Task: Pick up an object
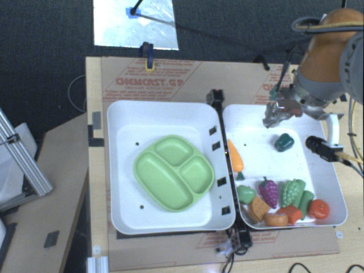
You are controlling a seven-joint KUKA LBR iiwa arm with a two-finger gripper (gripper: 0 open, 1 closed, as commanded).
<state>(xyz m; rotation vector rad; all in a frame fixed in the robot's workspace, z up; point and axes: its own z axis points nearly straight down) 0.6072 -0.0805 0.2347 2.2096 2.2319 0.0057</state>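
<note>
A light green divided plate [173, 173] lies in the left white bin [122, 124]. Both bins rest on a brown cardboard sheet [165, 81] printed with red lettering. A blue-and-yellow clamp [148, 56] grips the sheet's far edge, below a shiny foil square [114, 16].

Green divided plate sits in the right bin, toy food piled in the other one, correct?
Not quite. In the camera view the green divided plate lies in the left bin; the toy food is piled in the right bin.
</note>
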